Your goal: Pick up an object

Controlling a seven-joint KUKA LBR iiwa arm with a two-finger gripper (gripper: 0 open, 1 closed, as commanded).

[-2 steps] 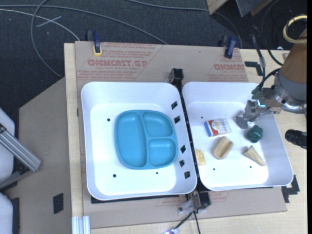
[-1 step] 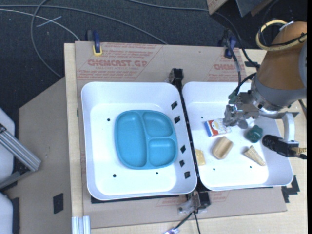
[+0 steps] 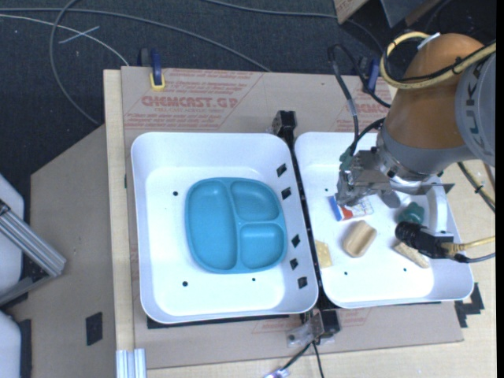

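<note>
My gripper (image 3: 352, 198) hangs low over the middle of the right bin (image 3: 378, 290), just above a small flat red, white and blue packet (image 3: 352, 209). A tan cork-like cylinder (image 3: 358, 239) lies just in front of it. A dark teal item (image 3: 410, 212) sits to the right, partly under the arm. A tan wedge (image 3: 413, 253) lies near a black cable connector. A small tan piece (image 3: 323, 253) rests at the bin's left edge. The arm hides the gripper's fingertips.
The left bin (image 3: 157, 172) holds a blue three-compartment plate (image 3: 235, 224). Black clips run down the divider (image 3: 293, 211) between the bins. A black and yellow cable (image 3: 441, 246) crosses the right bin's right side. Cardboard (image 3: 189, 97) lies under both bins.
</note>
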